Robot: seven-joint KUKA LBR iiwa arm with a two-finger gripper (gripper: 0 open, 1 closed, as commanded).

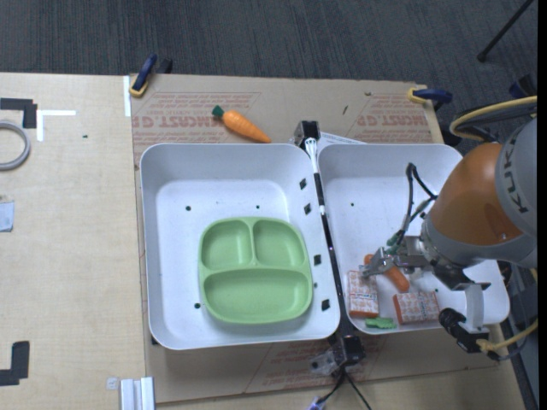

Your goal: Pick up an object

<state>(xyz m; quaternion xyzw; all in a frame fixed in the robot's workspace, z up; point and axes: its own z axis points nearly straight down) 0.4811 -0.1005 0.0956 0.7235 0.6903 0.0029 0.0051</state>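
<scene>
My gripper (381,266) hangs low in the right bin (359,178), near its front, on the grey arm with the orange band (474,203). Right beside it lies a small orange piece (398,278); whether they touch is unclear. A red and white carton (361,294) lies just in front and to the left of the gripper. A second carton (416,307) lies front right of it. A small green piece (382,322) rests against the bin's front wall.
The left bin (171,186) holds a green divided plate (255,270). A toy carrot (243,125) lies on the cardboard behind the bins. Clamps sit at the cardboard's back corners, and a black clip (307,131) joins the bins.
</scene>
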